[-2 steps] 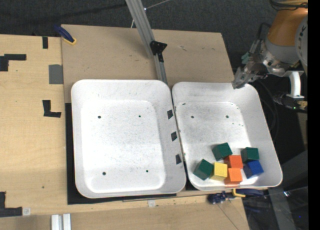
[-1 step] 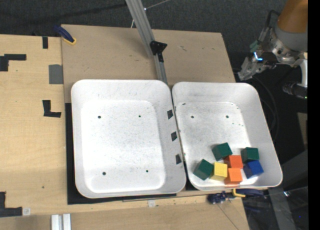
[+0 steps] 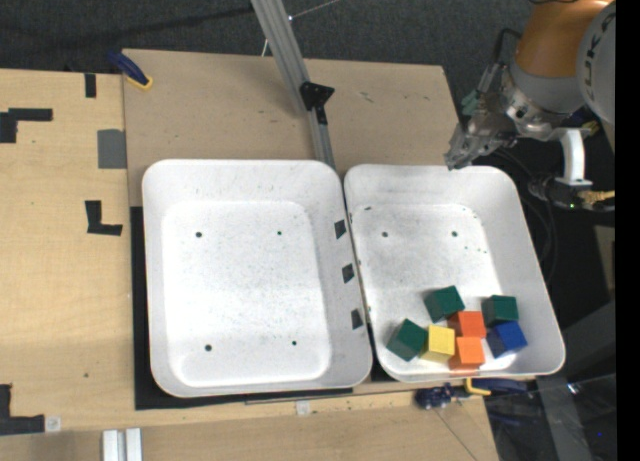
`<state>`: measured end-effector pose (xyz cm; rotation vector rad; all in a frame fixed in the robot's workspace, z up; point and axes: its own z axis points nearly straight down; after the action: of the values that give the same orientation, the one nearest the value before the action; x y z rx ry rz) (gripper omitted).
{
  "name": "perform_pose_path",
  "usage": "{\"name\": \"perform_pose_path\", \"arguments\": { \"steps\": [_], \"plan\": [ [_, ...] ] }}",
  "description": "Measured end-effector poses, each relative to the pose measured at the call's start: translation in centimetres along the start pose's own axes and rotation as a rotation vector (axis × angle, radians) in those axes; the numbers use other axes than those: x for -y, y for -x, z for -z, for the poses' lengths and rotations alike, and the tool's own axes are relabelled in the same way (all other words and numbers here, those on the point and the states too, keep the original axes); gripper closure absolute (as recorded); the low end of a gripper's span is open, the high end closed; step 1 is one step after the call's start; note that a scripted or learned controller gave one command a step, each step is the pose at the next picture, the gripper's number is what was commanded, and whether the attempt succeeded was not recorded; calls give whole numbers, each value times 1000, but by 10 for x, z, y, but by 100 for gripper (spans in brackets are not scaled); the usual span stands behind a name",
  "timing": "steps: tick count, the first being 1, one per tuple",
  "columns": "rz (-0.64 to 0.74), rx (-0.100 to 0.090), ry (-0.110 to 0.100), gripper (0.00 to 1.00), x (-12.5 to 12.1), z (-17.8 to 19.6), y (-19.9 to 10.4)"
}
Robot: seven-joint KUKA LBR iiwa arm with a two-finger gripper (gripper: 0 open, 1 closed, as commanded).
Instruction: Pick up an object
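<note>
Hanging end effector [image 3: 467, 150] at the far rim of the right bin [image 3: 420, 194], near its far right corner, on the arm [image 3: 560, 39] reaching in from the right. Reading open or closed on it: not managing, too small and dark from this angle, so calling it cannot tell. Carrying nothing visible under it.

Sitting in the opposite end of that same bin: a tight cluster of blocks in the near right corner. Counting a dark green block [image 3: 443, 302] on the far side of the cluster, another green block [image 3: 407, 338] on the left flank, a yellow block [image 3: 441, 340] just beside it, two orange blocks [image 3: 470, 324] [image 3: 469, 351] in the middle, a third green block [image 3: 500, 308] and a blue block [image 3: 507, 337] on the right. Touching or nearly touching throughout, so leaving little room around the middle ones.

Judging the key relation: lying almost straight toward the near edge from the end effector, the full length of the bin away, hardly any sideways offset. Looking roughly cubic, so offering no long axis to line up on.

Rating the dark green block on the far side as nearest and most exposed. Lying to the left on the bench [image 3: 60, 149]: the left bin [image 3: 160, 249], playing no part in the reach.
</note>
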<state>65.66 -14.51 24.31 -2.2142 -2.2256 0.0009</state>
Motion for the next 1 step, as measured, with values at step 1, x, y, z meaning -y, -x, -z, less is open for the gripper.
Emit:
{"name": "perform_pose_path", "arguments": {
  "steps": [1],
  "plan": [
    [1, -1, -1, 100, 2, -12, -58]
  ]
}}
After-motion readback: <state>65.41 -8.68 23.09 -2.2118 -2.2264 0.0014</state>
